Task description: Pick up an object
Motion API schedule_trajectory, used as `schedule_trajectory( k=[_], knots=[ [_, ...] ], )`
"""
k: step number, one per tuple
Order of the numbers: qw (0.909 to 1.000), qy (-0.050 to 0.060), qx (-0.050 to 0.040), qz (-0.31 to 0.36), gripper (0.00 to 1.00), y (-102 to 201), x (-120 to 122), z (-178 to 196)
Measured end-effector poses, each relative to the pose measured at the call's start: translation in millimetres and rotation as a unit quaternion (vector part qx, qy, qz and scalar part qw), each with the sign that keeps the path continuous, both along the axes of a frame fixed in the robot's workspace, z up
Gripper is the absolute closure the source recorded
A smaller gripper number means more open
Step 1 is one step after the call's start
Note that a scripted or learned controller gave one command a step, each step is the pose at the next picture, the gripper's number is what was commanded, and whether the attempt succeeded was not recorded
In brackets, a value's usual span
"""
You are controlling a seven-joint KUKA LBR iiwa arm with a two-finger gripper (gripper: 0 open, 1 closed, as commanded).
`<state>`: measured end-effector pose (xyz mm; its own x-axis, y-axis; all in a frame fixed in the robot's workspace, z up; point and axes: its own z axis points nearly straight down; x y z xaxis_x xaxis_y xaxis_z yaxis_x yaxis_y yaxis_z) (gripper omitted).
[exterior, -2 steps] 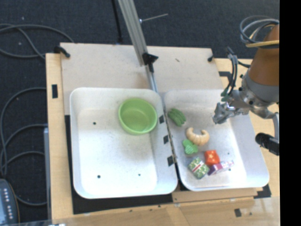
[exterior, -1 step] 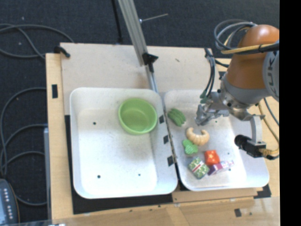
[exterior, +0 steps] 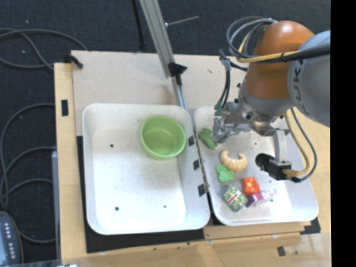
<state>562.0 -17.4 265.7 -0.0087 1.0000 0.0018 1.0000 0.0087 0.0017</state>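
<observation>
Camera view, bench (exterior: 122, 77) seen from above at a slant.

Left bin (exterior: 111, 204): shallow, white, speckled floor. One green bowl (exterior: 162, 137), upright, in the upper right part of the bin, near the wall shared with the neighbouring bin.

Right bin (exterior: 300, 202): shallow, white. Contents, top to bottom: a long green piece (exterior: 207, 139) lying at the bin's upper left, close to the dividing wall; a cream, curved piece (exterior: 233, 161) near the middle; a small green item (exterior: 225, 175) just below and left of it; an orange-red block (exterior: 250, 185); a green patterned cube (exterior: 234, 198) just beside the block, lower left; a small purplish item (exterior: 261, 197) to the right of the cube.

Arm: grey with orange band, entering from the right, cables looped over it. Hand (exterior: 221, 131) low over the upper left of the right bin, just beside the long green piece. Finger spread: cannot tell. Nothing visibly held.

Slanted metal post (exterior: 158, 32) rising behind the bins.
</observation>
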Motion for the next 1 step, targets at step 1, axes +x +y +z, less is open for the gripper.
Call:
schedule_trajectory(
  k=[1],
  knots=[
    [1.0000, 0.000, -0.0001, 0.000, 1.00, 57.6, 1.1, 2.8]
  ],
)
